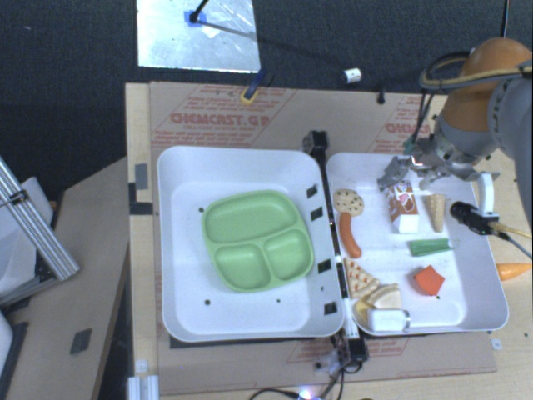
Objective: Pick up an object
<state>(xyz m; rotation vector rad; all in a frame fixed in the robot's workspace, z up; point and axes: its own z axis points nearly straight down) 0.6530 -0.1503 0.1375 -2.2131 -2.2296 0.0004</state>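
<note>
Camera view showed a small carton [405,209] — white with red print, like a toy milk box — standing in the right bin [479,294] near its back edge, with the tool [410,170] poised just above and behind it. Whether the tool was clenched or released could not be told. The carton looked light and rigid, probably hollow plastic with smooth sides, so a squeeze across its flat faces, midway up, would likely serve best; a grip near the slanted top might slip. Its print was too small to read.

Just beside it lay a cone [436,212], a cookie [348,202] and a sausage [351,235]; nearer the front were a green stick [429,246], an orange block [428,281], a pizza slice [359,277] and bread pieces [381,307]. The left bin [179,307] held a green divided plate [256,240].

Both bins rested on a brown sheet [225,119] covering the surface, printed in red with "CHEMCAST GP" — repeated, partly hidden by the arm, at the right.
</note>
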